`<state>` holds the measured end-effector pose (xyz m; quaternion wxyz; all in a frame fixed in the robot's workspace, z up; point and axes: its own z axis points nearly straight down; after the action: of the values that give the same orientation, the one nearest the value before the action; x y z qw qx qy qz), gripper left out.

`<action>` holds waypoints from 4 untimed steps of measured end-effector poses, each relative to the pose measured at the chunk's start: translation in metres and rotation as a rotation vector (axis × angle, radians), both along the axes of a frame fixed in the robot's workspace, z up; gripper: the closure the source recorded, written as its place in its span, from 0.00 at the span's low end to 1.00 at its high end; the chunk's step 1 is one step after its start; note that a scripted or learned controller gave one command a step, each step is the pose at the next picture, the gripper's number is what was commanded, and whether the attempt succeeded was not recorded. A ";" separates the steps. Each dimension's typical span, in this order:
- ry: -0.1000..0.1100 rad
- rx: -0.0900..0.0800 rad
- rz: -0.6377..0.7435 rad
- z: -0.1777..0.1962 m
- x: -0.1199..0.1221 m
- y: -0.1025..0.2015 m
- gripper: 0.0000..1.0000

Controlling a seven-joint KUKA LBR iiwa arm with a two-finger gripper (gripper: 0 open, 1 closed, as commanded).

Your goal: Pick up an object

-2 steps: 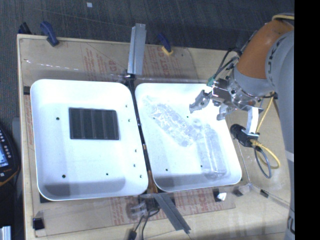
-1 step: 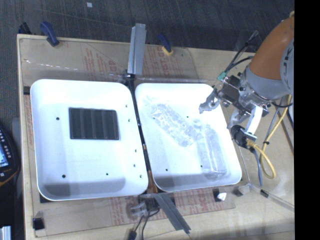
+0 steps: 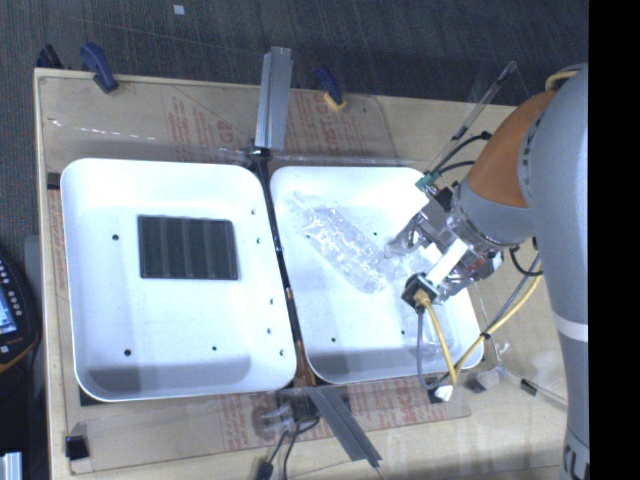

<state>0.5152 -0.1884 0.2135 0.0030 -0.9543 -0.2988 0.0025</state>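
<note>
Pincer [image 3: 415,253] hovers over right bin [image 3: 340,363] beside clear plastic bottle [image 3: 335,238]; its opening cannot be told.

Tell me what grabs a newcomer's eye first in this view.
The grey arm with its orange band reaches in from the right, its gripper over the right bin. A crumpled clear plastic bottle lies slantwise in that bin. In the left bin, a dark ribbed rectangular block stands out.

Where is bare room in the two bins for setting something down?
Left bin: white floor all around the dark ribbed panel. Right bin: front-left floor, below the clear plastic bottle. Crowded at its right side, under the gripper and cables.
</note>
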 end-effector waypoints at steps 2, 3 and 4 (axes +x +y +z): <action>-0.006 -0.003 0.002 0.110 0.031 0.009 1.00; -0.006 -0.005 -0.271 0.134 0.014 0.044 1.00; 0.001 -0.003 -0.396 0.041 0.012 0.050 1.00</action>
<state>0.5274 -0.1382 0.2543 0.0019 -0.9944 -0.1052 0.0027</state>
